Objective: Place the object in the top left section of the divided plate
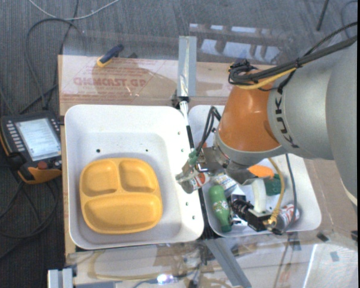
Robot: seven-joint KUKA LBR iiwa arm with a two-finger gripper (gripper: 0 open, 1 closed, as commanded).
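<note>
Fingers of the two-finger gripper (191,177) hidden, state impossible to tell; green glossy plastic bottle (219,206) probably light, stiff, slippery, best pinched mid-body, for the yellow divided plastic plate (120,195).

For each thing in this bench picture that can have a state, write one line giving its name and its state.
divided plate: upright in the left bin, all three sections bare.
left bin: holds the plate.
right bin: holds a clutter of items.
green bottle: lying on its side in the right bin.
gripper: above the border between the bins.
handheld screen: lit.
</note>
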